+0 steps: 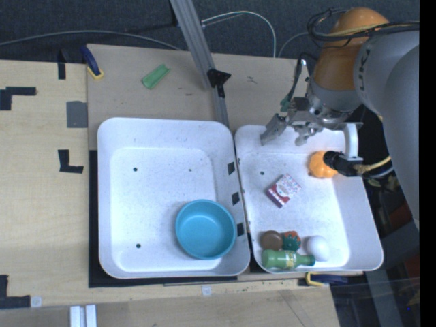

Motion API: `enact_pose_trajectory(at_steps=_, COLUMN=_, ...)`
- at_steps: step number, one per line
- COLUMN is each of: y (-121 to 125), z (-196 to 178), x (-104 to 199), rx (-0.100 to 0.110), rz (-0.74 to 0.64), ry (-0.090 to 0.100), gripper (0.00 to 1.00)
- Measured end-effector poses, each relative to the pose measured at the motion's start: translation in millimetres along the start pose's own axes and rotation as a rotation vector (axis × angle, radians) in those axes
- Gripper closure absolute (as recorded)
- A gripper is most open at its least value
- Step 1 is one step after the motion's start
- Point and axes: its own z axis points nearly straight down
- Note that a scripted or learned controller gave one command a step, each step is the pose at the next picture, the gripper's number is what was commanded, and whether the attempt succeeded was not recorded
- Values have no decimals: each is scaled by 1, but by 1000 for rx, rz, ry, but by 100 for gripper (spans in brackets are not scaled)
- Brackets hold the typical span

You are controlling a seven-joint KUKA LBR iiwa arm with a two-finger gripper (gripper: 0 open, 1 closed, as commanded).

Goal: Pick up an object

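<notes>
Approach step. Gripper (pixel 286 136), fingers apart and empty; box (pixel 283 190) near it, down-view. Next: centre over box, descend, close.

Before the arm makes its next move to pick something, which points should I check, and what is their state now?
1. Gripper carries nothing: ok, fingers spread, nothing between them.
2. A target is available: ok, a red and white box lies in the right bin.
3. Room around the box: ok, bare bin floor on every side.
4. Gripper lined up over the box: not ok, it hangs at the bin's far edge.
5. Other targets easy to grasp: not ok, the green bottle and white ball are crowded at the near wall.
6. Gripper height above the floor: cannot tell.
</notes>
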Motion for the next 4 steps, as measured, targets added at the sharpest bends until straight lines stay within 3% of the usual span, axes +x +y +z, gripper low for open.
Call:
enact_pose_trajectory(at_steps=1, y=0, z=0, x=0, rx=0, rz=0, ry=0, gripper=0)
enact_pose_trajectory(at_steps=3, y=-10, z=102, x=-5, rx=1, rz=0, ry=-3, gripper=0)
enact_pose_trajectory(at_steps=4, y=-9, z=90, x=-4, rx=1, rz=-1, ry=-1, gripper=100)
